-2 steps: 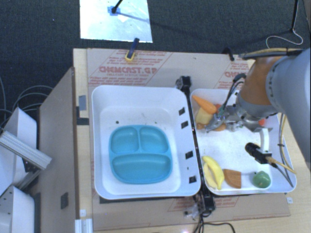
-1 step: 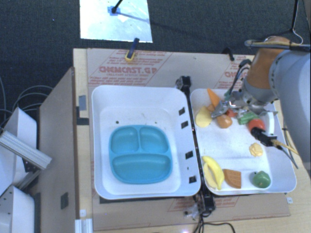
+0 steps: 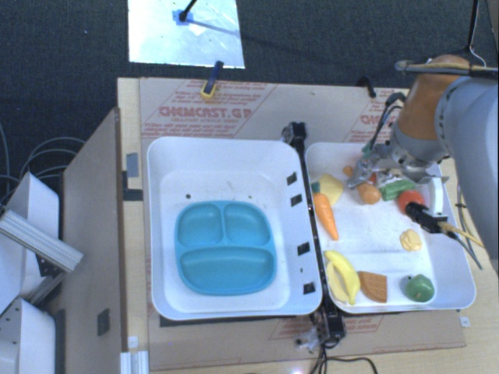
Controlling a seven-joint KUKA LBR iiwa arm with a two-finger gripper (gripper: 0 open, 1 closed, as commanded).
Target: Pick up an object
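While the left bin [image 3: 164, 209] carries just a blue divided plate [image 3: 226, 248], the pickable toys all lie in the right bin [image 3: 468, 287]. Working left to right there: carrot [image 3: 325, 216] along the bin's left side, pale yellow piece [image 3: 330, 188] just above it, banana [image 3: 342, 276] below, brown wedge [image 3: 373, 287] touching the banana's right. Small orange ball [image 3: 369, 194] next; gripper [image 3: 365, 174] sits right over it, near the bin's back edge. Fingers too blurred and crowded by toys to read; cannot tell if they are parted or closed, and nothing is clearly between them. Ball lies just below and slightly right of the tips, maybe touching. Judgement: hollow plastic play food, light, stiff, smooth; round shape likely to squirt out unless taken squarely across its middle. Green piece [image 3: 398, 186] and red tomato-like toy [image 3: 410, 201] crowd its right side, so little room that way. Further right: cream lump [image 3: 411, 240], green pepper-like toy [image 3: 419, 287] near the front corner.
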